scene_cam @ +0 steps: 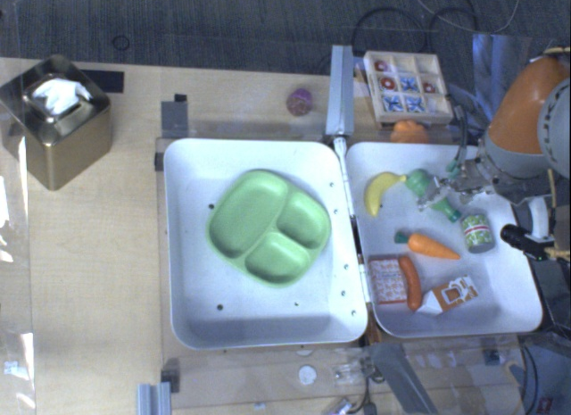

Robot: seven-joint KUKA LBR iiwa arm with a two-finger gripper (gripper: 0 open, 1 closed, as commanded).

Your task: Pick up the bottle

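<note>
Camera view: green bottle lying tilted, right bin.

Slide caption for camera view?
Gripper over green bottle in right bin, beside banana and carrot.

A robotics laboratory cell. A pale wooden worktop carries two shallow white bins held by metal brackets; toy food such as a plastic banana and carrot serves as test objects. Loose cables trail over dark carpet, beside a grey-and-orange industrial arm.
</note>
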